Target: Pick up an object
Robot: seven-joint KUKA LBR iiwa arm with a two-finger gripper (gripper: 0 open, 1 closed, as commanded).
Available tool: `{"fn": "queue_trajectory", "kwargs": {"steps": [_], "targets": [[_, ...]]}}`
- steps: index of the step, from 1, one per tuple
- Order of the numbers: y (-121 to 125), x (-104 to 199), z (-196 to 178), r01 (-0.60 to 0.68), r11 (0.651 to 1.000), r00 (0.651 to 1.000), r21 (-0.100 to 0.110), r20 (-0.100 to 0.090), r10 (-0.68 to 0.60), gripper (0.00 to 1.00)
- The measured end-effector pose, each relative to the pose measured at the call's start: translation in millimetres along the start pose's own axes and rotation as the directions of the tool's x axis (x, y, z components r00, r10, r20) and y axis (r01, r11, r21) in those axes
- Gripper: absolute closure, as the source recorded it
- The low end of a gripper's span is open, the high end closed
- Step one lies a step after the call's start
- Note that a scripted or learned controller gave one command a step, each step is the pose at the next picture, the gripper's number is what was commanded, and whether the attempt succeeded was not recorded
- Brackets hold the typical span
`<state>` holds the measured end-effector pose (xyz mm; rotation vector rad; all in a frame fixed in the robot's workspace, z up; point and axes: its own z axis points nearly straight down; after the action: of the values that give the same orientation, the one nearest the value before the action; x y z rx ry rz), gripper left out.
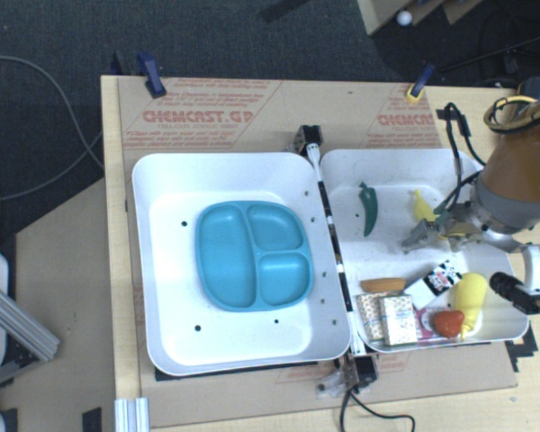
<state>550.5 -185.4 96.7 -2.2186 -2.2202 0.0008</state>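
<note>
The right bin (387,174) holds several small items. A green pepper (368,209) lies near its left wall and a small yellow piece (422,207) sits to the right of it. Along the front lie an orange-brown roll (382,285), a checkered box (391,319), a red tomato (447,323), a yellow lemon (471,292) and a black-and-white packet (443,277). My gripper (421,237) is low in the middle of this bin, just below the yellow piece and above the packet. Nothing visible is held in it.
The left bin (162,196) carries a blue divided plate (252,255). The arm's orange band (515,165) and grey wrist hang over the right bin's right side. Cables (459,133) run near the back right corner.
</note>
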Motion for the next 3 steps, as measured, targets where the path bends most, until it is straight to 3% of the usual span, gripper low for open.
{"fn": "queue_trajectory", "kwargs": {"steps": [1, 2, 3], "targets": [[72.1, 17.4, 11.7, 0.001, 1.0, 1.0, -0.003, 0.001, -0.001, 0.0], [113.7, 71.7, 13.4, -0.002, 1.0, 1.0, 0.009, 0.001, 0.002, 0.0], [23.6, 63.8, 12.4, -0.001, 1.0, 1.0, -0.002, 0.002, 0.001, 0.0]]}}
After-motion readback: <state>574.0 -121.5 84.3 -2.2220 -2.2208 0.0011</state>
